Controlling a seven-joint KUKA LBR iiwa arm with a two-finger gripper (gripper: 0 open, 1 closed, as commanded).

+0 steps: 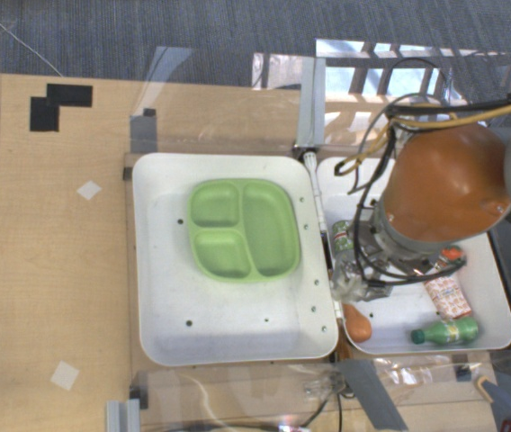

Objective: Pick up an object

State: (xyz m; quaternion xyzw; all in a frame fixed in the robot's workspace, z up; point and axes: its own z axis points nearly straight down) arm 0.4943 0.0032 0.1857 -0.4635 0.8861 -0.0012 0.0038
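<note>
The arm's orange band (444, 183) hangs over the right bin (498, 318) and hides most of what lies in it. Below the band, the gripper (356, 277) is low at the bin's left side, close to the wall between the bins. An orange rounded object (357, 323) lies just in front of it by the bin's front left corner. A green bottle (445, 333) rests on its side near the front rim. A small red and white packet (447, 296) lies behind the bottle. A dark can-like item (340, 238) peeks out beside the wrist.
The left bin (161, 331) holds a green three-compartment plate (243, 229) at its middle. Cables (390, 124) loop off the arm above the right bin. A metal bracket (310, 106) stands behind the divider. Wooden bench top stretches out to the left.
</note>
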